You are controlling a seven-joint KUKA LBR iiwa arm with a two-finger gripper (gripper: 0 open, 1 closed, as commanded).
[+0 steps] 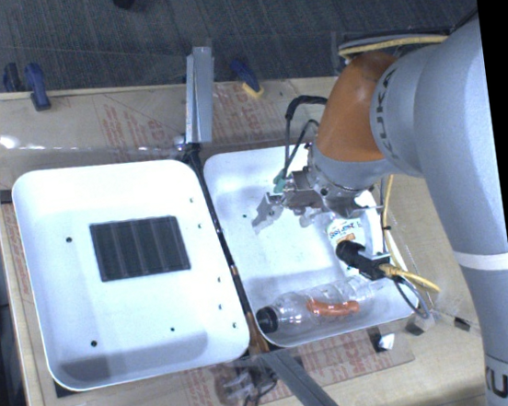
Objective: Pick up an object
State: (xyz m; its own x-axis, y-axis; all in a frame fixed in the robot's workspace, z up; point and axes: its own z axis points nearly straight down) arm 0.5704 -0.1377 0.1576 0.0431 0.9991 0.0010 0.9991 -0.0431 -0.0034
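My gripper (268,209) hangs over the middle of the right bin (241,245), pointing left, with bare white floor under it. A clear plastic bottle (319,308) with a black cap and something orange inside lies on its side along the bin's near wall. A small white packet with printing (345,229) lies just right of the gripper, partly hidden by the wrist. Nothing shows at the gripper's tip.
The left bin (49,271) has a dark ribbed rectangle (139,247) on its floor. A metal divider (198,93) runs between the bins at the back. Blue clamps (34,82) sit on the bench's far edge. The arm (427,109) covers the bench's right side.
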